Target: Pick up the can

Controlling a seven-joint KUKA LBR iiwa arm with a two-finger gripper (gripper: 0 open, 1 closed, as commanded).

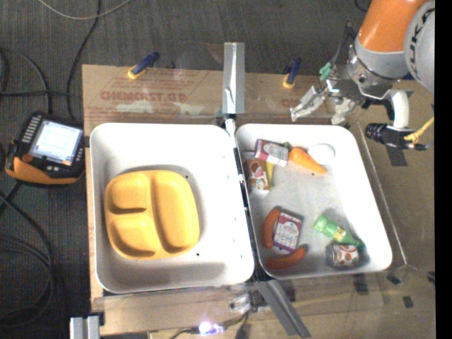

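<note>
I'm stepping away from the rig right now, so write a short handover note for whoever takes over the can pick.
Gripper: fingers apart, holding nothing, above the bench beyond the far edge of the right white bin.
Can: small red-and-white printed can in that bin's near right corner, beside the green plastic bottle. Nothing touches it.
Also in the bin: orange toy carrot.
Left white bin: yellow divided plate.
Done: nothing.
Left: reach over the can, descend, grip, lift.
</note>
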